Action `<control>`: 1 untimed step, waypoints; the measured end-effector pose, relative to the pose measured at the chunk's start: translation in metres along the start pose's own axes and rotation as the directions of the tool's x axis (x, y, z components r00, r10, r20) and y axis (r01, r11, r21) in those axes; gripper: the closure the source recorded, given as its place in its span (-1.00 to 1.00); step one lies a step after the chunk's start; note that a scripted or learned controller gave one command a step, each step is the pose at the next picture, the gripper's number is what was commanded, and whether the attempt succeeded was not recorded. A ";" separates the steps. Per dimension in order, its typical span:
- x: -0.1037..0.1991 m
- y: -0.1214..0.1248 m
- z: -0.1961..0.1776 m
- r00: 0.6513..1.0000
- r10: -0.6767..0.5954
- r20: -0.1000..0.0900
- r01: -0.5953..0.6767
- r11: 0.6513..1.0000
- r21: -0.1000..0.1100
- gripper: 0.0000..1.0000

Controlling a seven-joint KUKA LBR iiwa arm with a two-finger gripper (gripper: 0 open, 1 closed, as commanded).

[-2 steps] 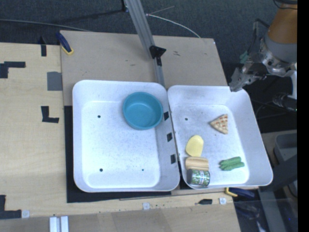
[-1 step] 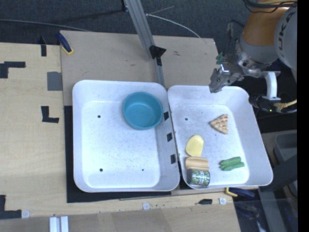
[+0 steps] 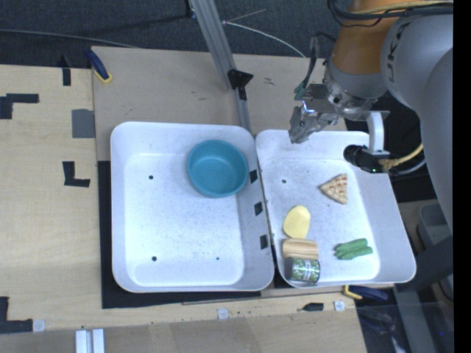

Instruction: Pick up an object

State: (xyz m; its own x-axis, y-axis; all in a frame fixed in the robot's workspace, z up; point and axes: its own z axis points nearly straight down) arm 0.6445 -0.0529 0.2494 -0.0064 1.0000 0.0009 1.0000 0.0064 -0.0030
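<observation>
Gripper [image 3: 302, 129] hangs at the upper edge of the right bin [image 3: 383, 219], in the upper right of the frame, under the grey arm [image 3: 412, 50] with its orange band; nothing sits between its fingers, and whether they are spread or closed cannot be told from this angle.

Going down in size: the wooden counter [image 3: 44, 219] carries both white bins side by side. The left bin [image 3: 147, 219] holds a blue bowl [image 3: 217, 168], upright near its upper right corner. In the right bin, a yellow rounded piece [image 3: 297, 221] lies near the left wall, just above a tan block [image 3: 300, 248], which touches a green can [image 3: 302, 271] at the lower left corner. A wedge-shaped orange slice [image 3: 335, 188] lies right of centre, well apart from the gripper. A small green pod-like object [image 3: 353, 249] rests toward the lower right.
</observation>
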 end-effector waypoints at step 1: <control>0.058 0.015 0.005 1.000 -0.001 0.000 0.001 1.000 -0.002 1.00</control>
State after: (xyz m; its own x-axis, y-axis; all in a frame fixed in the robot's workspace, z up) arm 0.6591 0.0053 0.2449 -0.0069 1.0000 0.0006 1.0000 0.0069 -0.0008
